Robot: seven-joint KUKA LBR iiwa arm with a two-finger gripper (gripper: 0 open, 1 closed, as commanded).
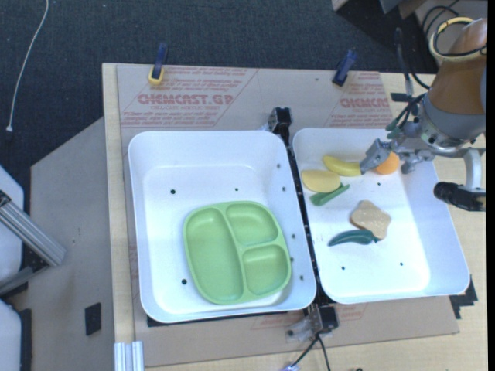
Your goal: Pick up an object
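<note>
I am looking down on two white bins sitting side by side on the bench. The left bin (147,161) is holding a green divided plate (236,251) lying flat toward its near side. The arm (456,76) is reaching in from the right, and its gripper (384,159) is hanging over the far part of the right bin (433,261), right at a small orange object (389,164) that is peeking out beside the grey fingers. I cannot tell from here whether the gripper is released or clenched, or whether the orange piece is actually sitting between its fingers. Just to the left of the gripper, a yellow banana (341,165) is lying with a pale yellow rounded piece (320,180) touching its near side, and a thin green pod (329,196) is poking out below that. Nearer the middle of the bin, a tan bread-shaped piece (370,219) is resting against a dark teal pepper-like piece (354,239).
</note>
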